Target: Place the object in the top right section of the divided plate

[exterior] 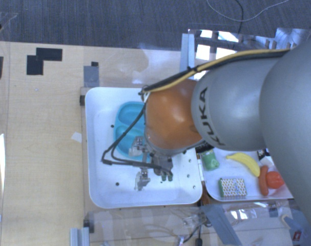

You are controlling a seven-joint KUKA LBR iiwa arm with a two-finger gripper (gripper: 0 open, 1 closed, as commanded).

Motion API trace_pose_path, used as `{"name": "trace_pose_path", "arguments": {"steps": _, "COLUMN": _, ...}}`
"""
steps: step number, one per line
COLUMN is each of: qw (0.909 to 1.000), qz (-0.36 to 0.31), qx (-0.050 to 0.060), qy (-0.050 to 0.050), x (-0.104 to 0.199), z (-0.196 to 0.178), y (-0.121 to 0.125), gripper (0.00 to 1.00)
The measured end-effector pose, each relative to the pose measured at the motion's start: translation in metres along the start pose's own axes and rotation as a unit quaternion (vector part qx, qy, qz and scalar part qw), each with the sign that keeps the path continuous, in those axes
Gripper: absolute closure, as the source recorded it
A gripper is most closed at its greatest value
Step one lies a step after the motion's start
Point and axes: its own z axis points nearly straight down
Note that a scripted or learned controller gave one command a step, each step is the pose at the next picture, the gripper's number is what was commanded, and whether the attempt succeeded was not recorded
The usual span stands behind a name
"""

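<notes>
Light wooden desk [37, 152] on the left, with black angular marker shapes [42, 59] near its top-left corner.

Left shallow white plastic bin [101, 188] sits mid-frame. Inside it, toward the upper middle, a light-blue divided plastic plate [125, 127]; its right part is hidden under the arm, so the top right section cannot be seen. A black cable [114, 150] loops from the wrist down over the plate's left edge and along the bin floor.

Metal two-finger gripper [151, 176] hangs over the bin floor just below the plate, near the bin's lower middle. Small metal parts show beneath the wrist, but the view is too steep and cluttered to say whether the fingers are wide, narrow or holding anything: cannot tell. No object visible between them.

Orange band of the arm [168, 119] sits directly above the gripper and covers the plate's right side. The big grey KUKA arm body [247, 101] fills the right of the view, with a yellow-and-black cable [216, 63] running along its top.

Right shallow white bin [216, 191] is partly hidden by the arm. In it, left to right: a green rounded item [210, 161], a small box with a green-and-white dotted pattern [232, 187], a yellow banana [246, 162], an orange-red carrot-like piece [263, 184], and a red tomato-like round item [274, 179]. All lie apart from the plate.
</notes>
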Motion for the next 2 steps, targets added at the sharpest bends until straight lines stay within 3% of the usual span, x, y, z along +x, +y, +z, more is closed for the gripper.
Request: {"name": "trace_pose_path", "arguments": {"steps": 2, "qw": 1.0, "qz": 0.0, "qx": 0.0, "qy": 0.0, "x": 0.0, "z": 0.0, "y": 0.0, "gripper": 0.0}}
